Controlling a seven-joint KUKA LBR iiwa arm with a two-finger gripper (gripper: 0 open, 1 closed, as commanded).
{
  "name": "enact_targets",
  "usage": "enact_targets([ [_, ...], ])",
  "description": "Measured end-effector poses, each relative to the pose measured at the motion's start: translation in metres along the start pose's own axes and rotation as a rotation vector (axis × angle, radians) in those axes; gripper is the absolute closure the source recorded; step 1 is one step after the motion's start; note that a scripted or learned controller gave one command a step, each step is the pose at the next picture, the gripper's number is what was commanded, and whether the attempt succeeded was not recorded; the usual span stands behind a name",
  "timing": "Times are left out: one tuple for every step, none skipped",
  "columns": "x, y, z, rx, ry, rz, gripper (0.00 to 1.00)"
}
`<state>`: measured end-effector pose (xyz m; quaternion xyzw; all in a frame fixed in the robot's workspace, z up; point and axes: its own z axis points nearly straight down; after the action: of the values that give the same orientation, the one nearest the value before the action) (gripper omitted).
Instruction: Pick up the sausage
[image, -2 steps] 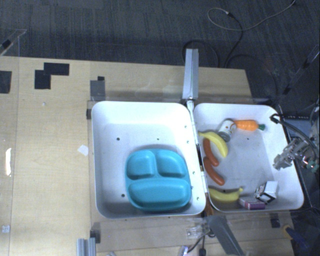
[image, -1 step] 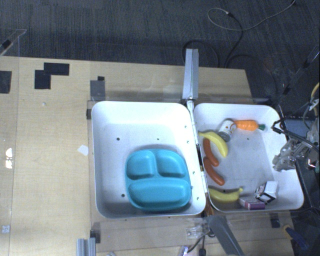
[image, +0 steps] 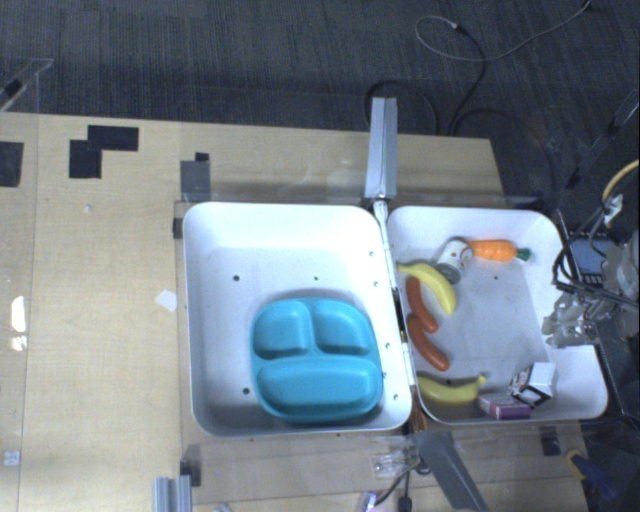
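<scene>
The sausage (image: 424, 322) is a pair of red-orange links lying end to end along the left wall of the right bin (image: 500, 215), just right of the divider. My gripper (image: 567, 325) hangs at the right rim of that bin, well to the right of the sausage and apart from it. It appears blurred, among cables. Nothing can be seen held in it.
A yellow banana (image: 433, 284) touches the sausage's upper end, and a second banana (image: 452, 388) lies just below its lower end. A carrot (image: 492, 251) sits at the back. Small boxes (image: 525, 392) lie at the front right. The left bin (image: 215, 300) holds a blue divided tray (image: 315, 360).
</scene>
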<state>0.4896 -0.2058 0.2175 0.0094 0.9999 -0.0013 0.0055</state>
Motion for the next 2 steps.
enact_targets([
  [0.000,0.000,0.000,0.000,0.000,0.001,0.00],
  [-0.001,0.000,-0.053,0.000,-0.002,-0.205,0.00],
])
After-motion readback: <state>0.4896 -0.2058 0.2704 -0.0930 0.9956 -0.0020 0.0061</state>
